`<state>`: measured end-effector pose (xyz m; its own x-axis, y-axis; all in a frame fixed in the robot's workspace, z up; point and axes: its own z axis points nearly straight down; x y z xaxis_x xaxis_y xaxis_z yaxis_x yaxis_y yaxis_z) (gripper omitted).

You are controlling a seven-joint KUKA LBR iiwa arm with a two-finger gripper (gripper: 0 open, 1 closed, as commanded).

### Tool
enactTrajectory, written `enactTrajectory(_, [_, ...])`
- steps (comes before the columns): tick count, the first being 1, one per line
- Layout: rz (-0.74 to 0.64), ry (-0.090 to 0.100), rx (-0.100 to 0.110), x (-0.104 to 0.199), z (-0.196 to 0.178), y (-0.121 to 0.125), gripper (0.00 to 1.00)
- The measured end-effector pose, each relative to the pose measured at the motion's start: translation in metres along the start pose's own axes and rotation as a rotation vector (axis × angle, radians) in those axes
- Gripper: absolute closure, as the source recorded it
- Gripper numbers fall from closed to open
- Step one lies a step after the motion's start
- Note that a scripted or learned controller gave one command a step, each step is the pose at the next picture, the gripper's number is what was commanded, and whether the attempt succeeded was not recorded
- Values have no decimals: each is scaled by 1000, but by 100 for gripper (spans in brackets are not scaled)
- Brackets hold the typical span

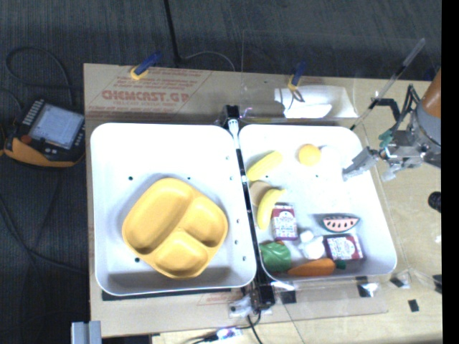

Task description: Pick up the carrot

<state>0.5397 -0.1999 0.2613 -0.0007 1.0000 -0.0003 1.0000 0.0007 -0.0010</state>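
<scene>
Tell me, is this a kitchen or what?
Probably not a kitchen, more likely a robot lab. A robot arm reaches over two white bins on a bench. The food looks like toys: a carrot, bananas, a watermelon slice. Cables run across the carpet.

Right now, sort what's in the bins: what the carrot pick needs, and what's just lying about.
Needed:
carrot, near edge of the right bin
gripper, over that bin's far right side

Lying about:
yellow dish in the left bin
two bananas
lemon
watermelon slice
green vegetable
two small cartons
</scene>
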Motion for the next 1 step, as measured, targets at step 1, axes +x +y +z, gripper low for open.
enactTrajectory(1, [425, 0, 2, 6, 122, 80, 0])
